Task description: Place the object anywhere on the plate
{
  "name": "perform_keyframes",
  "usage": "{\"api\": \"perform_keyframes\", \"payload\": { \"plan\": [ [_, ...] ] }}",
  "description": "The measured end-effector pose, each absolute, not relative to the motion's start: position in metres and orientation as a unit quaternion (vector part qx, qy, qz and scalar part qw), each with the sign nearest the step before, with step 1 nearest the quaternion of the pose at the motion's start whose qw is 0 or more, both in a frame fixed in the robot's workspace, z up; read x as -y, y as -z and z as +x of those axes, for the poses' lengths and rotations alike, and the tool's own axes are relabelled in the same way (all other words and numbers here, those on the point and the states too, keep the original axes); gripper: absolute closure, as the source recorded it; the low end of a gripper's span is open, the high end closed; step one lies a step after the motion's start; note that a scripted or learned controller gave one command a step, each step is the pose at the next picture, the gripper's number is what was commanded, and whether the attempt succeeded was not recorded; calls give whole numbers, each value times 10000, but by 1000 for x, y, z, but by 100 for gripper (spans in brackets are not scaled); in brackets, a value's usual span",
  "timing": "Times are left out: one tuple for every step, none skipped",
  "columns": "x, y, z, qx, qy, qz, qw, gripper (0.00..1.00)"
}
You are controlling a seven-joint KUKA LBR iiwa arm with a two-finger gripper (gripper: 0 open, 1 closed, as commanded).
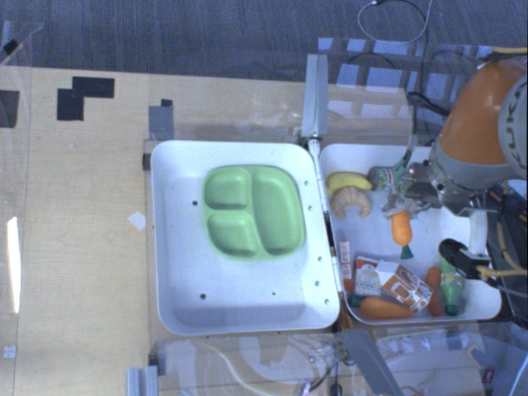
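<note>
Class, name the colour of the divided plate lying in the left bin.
Light green, seen plainly in the camera view: the plate against the white bin.

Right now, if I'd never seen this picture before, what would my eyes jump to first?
Probably the bright green plate, with three compartments, in the middle of the left bin. Next, the grey and orange arm on the right, its gripper hanging over the right bin, just above an orange carrot among toy food, beside a banana.
</note>
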State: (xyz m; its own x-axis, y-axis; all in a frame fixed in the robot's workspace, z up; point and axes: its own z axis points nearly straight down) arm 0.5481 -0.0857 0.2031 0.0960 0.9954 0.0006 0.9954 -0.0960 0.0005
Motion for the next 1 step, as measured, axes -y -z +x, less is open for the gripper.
{"api": "perform_keyframes", "payload": {
  "plan": [
    [-1,-182,579,7033,-5,-7109,5,100]
  ]
}}
